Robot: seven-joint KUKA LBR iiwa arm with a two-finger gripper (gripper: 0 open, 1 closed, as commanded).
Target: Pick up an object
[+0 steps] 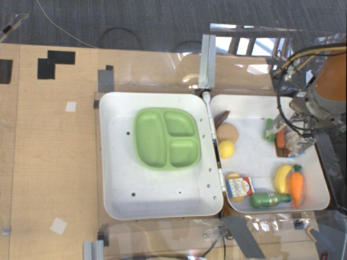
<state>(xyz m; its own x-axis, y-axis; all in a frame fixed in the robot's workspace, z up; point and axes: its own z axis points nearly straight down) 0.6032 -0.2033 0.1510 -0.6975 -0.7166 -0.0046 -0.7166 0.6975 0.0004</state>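
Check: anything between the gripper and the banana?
Nothing visible. The gripper sits at the right bin's far right edge, and bare bin floor separates it from the banana below, which lies against the carrot.

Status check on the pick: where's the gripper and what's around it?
Gripper low at right bin's right side, finger state unclear. Green and brown items right beside it. Banana, carrot, green bottle lie nearer the front wall.

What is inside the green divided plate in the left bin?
The green divided plate lies in the left bin with all three compartments bare; nothing sits in them. Whatever lies beneath the plate is covered by it.
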